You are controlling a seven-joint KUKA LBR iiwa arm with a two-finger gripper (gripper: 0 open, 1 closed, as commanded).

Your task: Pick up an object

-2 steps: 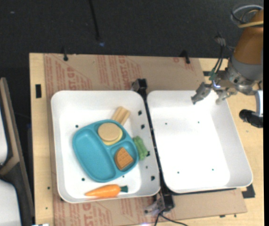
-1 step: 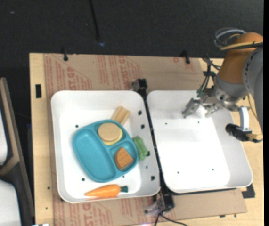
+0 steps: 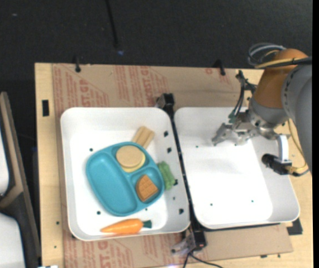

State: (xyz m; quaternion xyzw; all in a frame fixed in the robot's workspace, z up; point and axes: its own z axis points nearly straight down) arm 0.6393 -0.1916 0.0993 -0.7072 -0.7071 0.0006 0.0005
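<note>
The left bin [image 3: 75, 133] holds a blue divided plate [image 3: 114, 186] with a round tan biscuit [image 3: 131, 157] and a brown waffle-like piece [image 3: 147, 188] on it. A tan wooden block [image 3: 143, 135] lies at the plate's upper edge. A green piece [image 3: 166, 175] sits at its right edge. An orange carrot [image 3: 124, 226] lies near the bin's front wall. My gripper [image 3: 230, 133] hangs over the upper part of the right bin [image 3: 232, 205], far from all these objects. Its fingers point down-left with nothing between them.
The grey arm with its orange band [image 3: 274, 88] reaches in from the right over the right bin's far corner. A black clamp [image 3: 166, 101] sits between the bins at the back. The cardboard bench top [image 3: 120, 80] surrounds both bins.
</note>
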